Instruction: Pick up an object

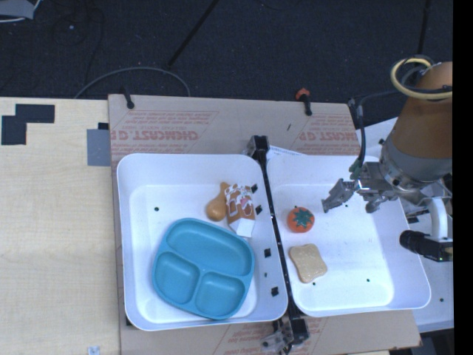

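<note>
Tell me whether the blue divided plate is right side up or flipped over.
Right side up. The blue divided plate lies flat in the left bin with its three compartments facing up, nothing in them.

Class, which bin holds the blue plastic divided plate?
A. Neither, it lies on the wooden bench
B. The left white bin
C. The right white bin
B: the blue plastic divided plate lies on the floor of the left white bin, below the orange toy pieces.
</note>
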`<state>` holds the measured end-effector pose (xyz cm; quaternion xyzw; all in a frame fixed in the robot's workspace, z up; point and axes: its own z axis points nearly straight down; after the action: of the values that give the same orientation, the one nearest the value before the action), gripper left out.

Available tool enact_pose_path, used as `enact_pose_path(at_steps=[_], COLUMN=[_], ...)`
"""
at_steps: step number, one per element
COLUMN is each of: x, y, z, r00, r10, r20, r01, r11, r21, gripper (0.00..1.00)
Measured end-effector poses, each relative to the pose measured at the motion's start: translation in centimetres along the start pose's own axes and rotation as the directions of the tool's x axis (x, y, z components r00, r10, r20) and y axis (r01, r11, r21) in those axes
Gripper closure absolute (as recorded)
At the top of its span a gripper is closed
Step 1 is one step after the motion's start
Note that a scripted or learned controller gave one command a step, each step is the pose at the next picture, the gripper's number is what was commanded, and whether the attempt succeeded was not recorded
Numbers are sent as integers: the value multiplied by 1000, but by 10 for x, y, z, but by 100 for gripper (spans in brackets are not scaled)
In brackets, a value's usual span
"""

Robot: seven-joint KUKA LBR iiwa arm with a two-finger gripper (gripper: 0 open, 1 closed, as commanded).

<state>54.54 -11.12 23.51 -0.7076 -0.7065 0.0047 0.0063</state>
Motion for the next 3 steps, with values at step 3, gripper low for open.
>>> enact_pose_path(at_steps=[3], x=[1], y=[-3], z=[96], r00=[1000], r10=[-1], r20=[1], r01=[1], r11=[1000], r21=[-9], gripper=[0])
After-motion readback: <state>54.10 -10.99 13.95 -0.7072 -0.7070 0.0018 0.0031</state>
